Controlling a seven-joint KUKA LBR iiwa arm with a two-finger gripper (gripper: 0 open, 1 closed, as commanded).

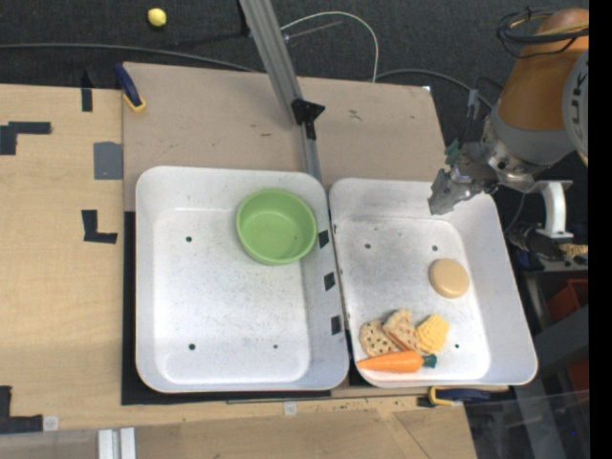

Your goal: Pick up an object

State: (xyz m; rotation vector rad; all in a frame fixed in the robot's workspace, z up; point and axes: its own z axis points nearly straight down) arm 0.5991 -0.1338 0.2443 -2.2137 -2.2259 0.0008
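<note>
2 white bins sit side by side on the bench, the left bin (pixel 163 285) and the right bin (pixel 497 285), touching along their inner edges. Gripper (pixel 446 197) hangs over the far edge of the right bin, near its far-right corner, on the grey arm (pixel 535 103) with the orange band reaching in from the right. Can't tell if the pincer is released or clenched from this angle, it's just a dark blob, and I don't see anything in it. Pickable stuff is mostly in the right bin: a tan round cookie-looking thing (pixel 448 277) near the right edge with open floor all around it, then a cluster jammed into the near edge, 1 waffle-ish cracker (pixel 375 338), 1 bread slice (pixel 401 328), 1 yellow corn piece (pixel 433 333) and 1 carrot (pixel 392 361) lying right along the near rim. The far half of that bin is bare, so lots of room there. Left bin holds 1 green bowl (pixel 276 226) close to its far-right corner, near the inner edge, rest is open floor.
</note>
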